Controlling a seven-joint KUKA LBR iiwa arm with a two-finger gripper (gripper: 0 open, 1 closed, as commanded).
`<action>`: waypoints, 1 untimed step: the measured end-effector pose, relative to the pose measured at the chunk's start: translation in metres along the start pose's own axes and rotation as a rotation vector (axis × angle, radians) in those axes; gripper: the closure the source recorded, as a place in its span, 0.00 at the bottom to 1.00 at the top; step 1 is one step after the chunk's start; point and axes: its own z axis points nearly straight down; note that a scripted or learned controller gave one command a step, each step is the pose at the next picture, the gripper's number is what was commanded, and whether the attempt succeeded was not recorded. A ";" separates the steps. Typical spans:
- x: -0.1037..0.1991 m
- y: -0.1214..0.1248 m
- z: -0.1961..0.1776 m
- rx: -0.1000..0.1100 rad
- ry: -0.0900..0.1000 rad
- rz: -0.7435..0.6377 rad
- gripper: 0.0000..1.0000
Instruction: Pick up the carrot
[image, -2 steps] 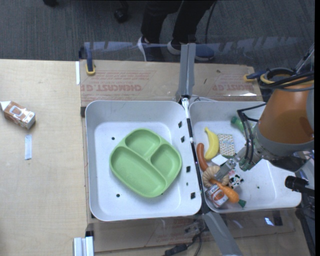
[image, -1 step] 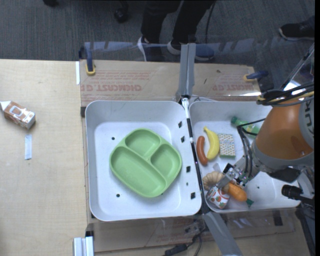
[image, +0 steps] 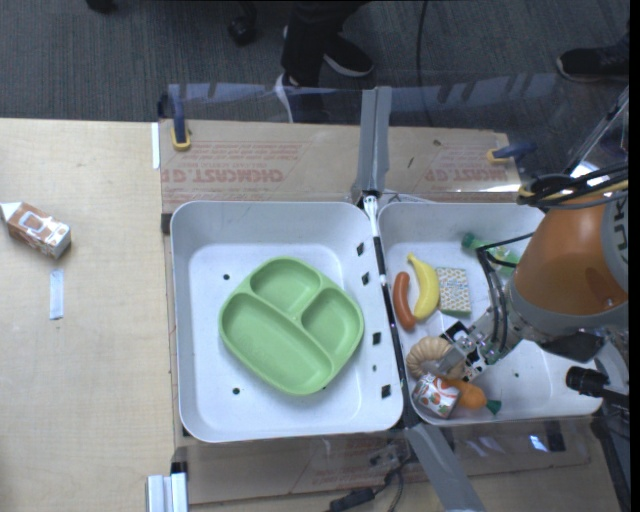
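Note:
The carrot (image: 472, 397), orange with a small green tip, lies near the front edge of the right bin (image: 560, 385). It rests beside a small red and white can (image: 436, 396). My gripper (image: 468, 356) hangs just above and behind the carrot, reaching in from the right under the orange band of the arm (image: 570, 265). It looks open, with nothing between its fingers. The carrot lies on the bin floor, apart from the gripper.
Also in the right bin are a yellow banana (image: 424, 285), a red sausage (image: 403, 300), a pale square cracker (image: 454, 291) and a croissant (image: 428, 353), which lies close to the gripper's left. The left bin (image: 200, 300) holds a green divided plate (image: 290, 325).

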 end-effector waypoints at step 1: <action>0.001 -0.002 -0.095 0.010 0.013 0.120 1.00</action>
